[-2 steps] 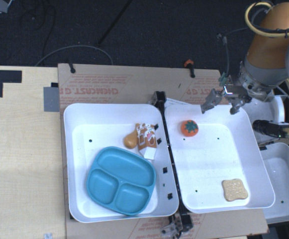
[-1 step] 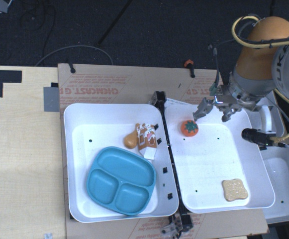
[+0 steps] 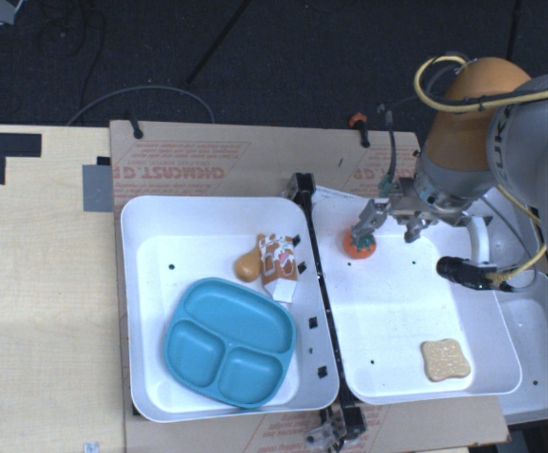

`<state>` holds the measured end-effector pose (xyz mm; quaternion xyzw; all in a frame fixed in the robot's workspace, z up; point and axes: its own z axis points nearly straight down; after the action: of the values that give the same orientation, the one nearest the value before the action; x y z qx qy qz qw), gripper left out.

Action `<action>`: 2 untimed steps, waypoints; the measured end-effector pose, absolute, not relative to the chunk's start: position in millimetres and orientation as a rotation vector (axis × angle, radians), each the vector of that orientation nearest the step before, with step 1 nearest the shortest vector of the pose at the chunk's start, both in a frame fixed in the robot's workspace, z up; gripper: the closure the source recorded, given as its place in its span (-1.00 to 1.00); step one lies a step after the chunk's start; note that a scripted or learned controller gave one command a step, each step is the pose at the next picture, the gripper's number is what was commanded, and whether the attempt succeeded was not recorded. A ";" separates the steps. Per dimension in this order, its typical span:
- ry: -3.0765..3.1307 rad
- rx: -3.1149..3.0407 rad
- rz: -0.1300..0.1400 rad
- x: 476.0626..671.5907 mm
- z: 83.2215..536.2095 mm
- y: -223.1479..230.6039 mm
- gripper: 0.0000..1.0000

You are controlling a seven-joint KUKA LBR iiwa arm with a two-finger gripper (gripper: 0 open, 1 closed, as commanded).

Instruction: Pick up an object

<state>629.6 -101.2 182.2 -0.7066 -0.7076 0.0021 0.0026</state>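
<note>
A small orange-red round toy with a green top (image 3: pixel 359 245) lies in the right bin (image 3: pixel 396 300), near its far left corner. My gripper (image 3: pixel 390 227) hangs just above and to the right of it, open. Its left finger (image 3: pixel 369 220) ends right over the toy's top edge, and the right finger (image 3: pixel 413 228) stands well clear to the right. Nothing sits between the fingers. A tan slice of toy toast (image 3: pixel 444 359) rests flat near the right bin's front right corner.
The left bin (image 3: pixel 146 253) holds a blue divided plate (image 3: pixel 229 341), a small orange-brown lump (image 3: pixel 247 266) and a brown-and-white packet (image 3: pixel 277 258) against the dividing wall (image 3: pixel 316 281). A black hose end (image 3: pixel 462 271) hangs off the arm over the right bin.
</note>
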 end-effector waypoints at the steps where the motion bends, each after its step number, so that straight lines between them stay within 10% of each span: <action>1: -2.217 -2.217 0.008 622.9 122.3 -106.8 -1.00; 2: -2.216 -2.223 0.004 624.1 136.2 -108.2 1.00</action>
<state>624.1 -108.2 136.2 -0.7081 -0.7061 0.0013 0.0015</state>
